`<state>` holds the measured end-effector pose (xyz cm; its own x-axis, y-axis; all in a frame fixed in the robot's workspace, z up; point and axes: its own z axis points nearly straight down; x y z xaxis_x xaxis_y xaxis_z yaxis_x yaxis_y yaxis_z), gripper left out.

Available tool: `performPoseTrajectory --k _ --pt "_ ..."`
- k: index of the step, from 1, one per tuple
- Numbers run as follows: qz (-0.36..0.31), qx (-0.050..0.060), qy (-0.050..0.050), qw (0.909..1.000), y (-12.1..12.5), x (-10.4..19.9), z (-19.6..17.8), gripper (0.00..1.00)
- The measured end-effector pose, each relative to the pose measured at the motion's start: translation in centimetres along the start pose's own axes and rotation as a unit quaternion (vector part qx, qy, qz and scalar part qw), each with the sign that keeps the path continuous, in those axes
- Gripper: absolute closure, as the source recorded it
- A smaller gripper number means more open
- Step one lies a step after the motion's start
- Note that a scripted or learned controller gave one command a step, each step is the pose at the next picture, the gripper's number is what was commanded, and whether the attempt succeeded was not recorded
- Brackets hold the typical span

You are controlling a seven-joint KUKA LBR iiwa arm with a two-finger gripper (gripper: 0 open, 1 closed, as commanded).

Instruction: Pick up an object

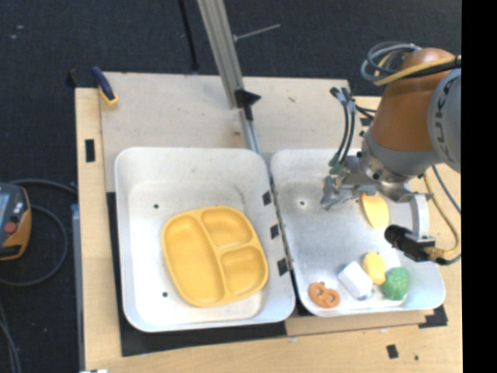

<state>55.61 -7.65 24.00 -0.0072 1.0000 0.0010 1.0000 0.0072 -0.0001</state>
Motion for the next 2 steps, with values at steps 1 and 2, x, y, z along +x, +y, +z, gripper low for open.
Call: performPoseTrajectory --k 1,2 --pt "0.000 -0.001 0.000 1.0000 1.9 5.3 1.0 1.00" --pt "-0.001 -0.002 0.000 1.0000 3.8 10.7 -0.4 1.00"
